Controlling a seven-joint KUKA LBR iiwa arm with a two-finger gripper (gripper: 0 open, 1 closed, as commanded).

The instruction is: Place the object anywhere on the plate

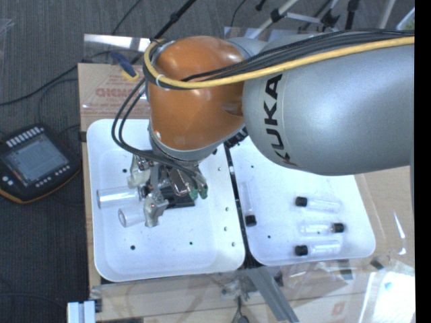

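My gripper [153,195] hangs low over the left white bin [168,254], under the arm's orange wrist band [192,103]. Two clear plastic tubes lie on the bin floor at its left side. One tube [113,197] lies level just left of the gripper. The other tube [130,216] lies a little nearer the front, close against the gripper's lower tip. Whether either tube is in the gripper's grasp is hidden by the gripper body.
The right bin [357,244] holds three clear tubes with black caps [316,202] [323,228] [315,249], and another tube [248,204] along its left wall. A teach pendant [32,161] lies off the bench at left. Cables loop off the wrist.
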